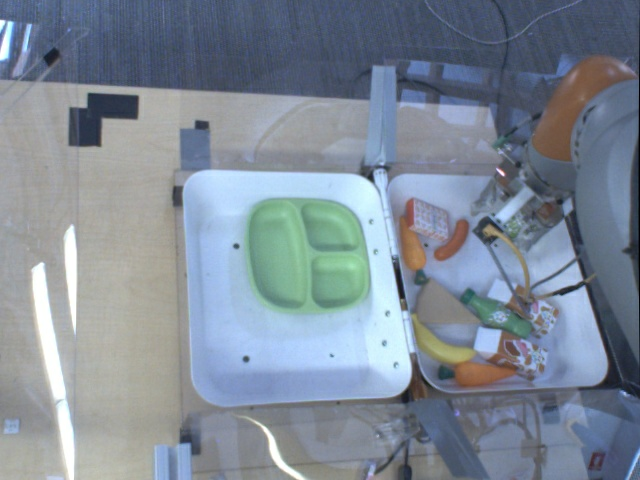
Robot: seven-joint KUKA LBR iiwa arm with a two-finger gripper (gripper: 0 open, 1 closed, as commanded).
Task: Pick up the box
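Note:
A small box [428,218] with a red and white print lies in the upper left of the right bin [585,368]. My gripper [508,218] hangs over the bin's upper right part, a short way to the right of the box and apart from it. Nothing shows in its grasp. The grey arm with its orange band [585,93] reaches in from the right edge. Two more printed cartons lie lower right, one [541,316] beside the bottle and one [522,356] near the front wall.
The right bin also holds a sausage [452,238], a carrot [412,248], a brown card piece [445,308], a green bottle [495,311], a banana [440,343], another carrot [482,373] and a white block [490,340]. A green divided plate [305,255] sits in the left bin [230,368].

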